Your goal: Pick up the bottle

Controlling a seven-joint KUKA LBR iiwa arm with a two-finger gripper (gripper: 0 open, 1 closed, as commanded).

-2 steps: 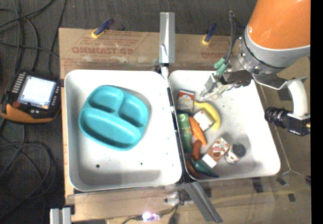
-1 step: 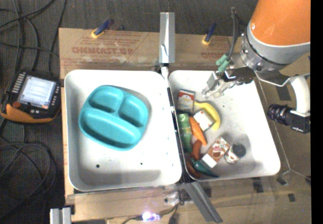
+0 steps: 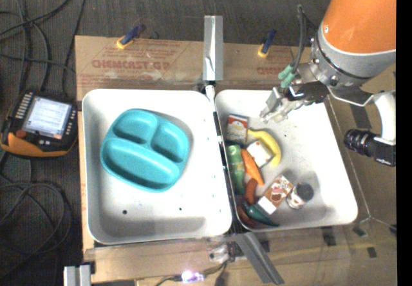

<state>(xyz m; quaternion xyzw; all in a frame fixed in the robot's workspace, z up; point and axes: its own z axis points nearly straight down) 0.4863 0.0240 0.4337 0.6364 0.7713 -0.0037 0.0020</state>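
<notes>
From above, the gripper (image 3: 275, 109) hangs over the far end of the right bin (image 3: 335, 149), its fingers slightly spread with nothing between them. Using the banana (image 3: 270, 144) as marker: the bottle (image 3: 234, 167), green, lies just to its left against the bin's left wall, with a carrot (image 3: 252, 167) between them. A turquoise tray (image 3: 148, 149) sits in the left bin (image 3: 96, 169).

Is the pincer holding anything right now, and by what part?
Nothing. The pincer hangs over the right bin, apart from the clutter.
</notes>
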